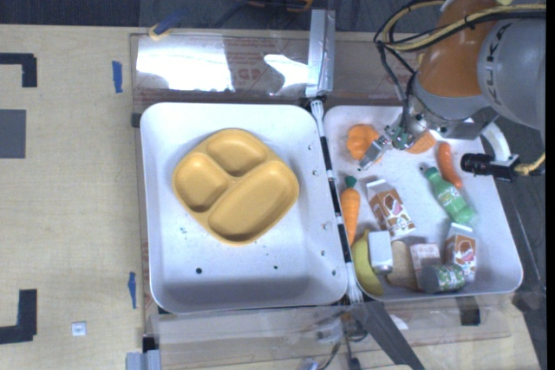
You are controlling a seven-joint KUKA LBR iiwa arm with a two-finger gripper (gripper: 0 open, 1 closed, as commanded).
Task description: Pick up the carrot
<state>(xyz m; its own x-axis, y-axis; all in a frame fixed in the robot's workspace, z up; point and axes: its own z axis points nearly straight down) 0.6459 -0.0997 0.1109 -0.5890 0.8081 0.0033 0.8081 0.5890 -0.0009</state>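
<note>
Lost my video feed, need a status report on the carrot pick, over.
Tool low over right bin's upper left, holding nothing visible. Carrot by the bin's left wall, apart from tool. Banana just beyond its tip, carton alongside.

The carrot [349,211] is a small orange toy vegetable with a dark green tip at its upper end. It lies flat in the right-hand white bin [507,231], just right of centre in the frame, pressed close against that bin's left wall. Its long axis runs nearly straight up and down the picture, green end toward the top, blunt orange end toward the bottom. A yellow banana [366,267] sits just below it, and a small carton [389,210] lies just to its right.
</note>
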